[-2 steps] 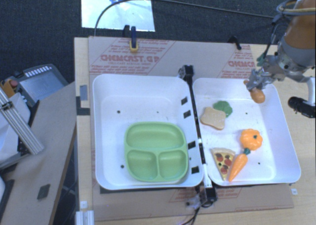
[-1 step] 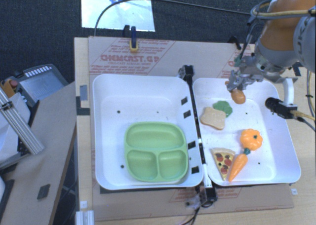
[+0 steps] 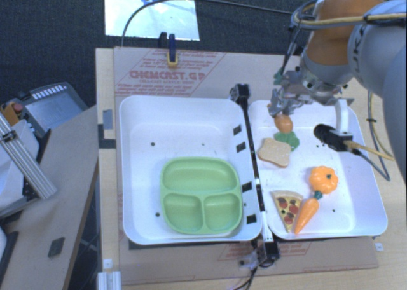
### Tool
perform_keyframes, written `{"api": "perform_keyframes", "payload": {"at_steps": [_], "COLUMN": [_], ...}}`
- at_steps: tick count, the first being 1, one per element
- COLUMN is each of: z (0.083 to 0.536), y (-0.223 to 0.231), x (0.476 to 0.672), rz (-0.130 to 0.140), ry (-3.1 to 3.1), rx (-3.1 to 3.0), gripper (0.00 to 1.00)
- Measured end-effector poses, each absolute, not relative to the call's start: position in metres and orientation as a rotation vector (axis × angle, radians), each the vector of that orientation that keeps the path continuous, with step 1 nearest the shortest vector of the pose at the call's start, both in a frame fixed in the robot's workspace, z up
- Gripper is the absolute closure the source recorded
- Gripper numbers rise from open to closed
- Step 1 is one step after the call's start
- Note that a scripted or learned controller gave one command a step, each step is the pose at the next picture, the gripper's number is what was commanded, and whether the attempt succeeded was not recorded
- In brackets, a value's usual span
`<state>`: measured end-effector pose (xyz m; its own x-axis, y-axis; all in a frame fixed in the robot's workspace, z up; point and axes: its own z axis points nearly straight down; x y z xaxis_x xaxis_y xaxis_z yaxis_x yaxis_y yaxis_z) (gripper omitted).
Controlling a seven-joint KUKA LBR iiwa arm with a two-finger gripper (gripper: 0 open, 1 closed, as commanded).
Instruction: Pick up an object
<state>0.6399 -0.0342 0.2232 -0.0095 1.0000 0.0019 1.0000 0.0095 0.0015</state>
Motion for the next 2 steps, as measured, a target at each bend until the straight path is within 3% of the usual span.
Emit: {"api": "perform_keyframes", "payload": {"at_steps": [1, 2], "z": [0.216, 0.214], "y": [0.024, 0.073], "x": [0.652, 0.651], "rz": [-0.005, -0.004], "ry": [-2.233, -2.232], "rx": [-2.210, -2.212], "gripper": [1.00, 1.00]}}
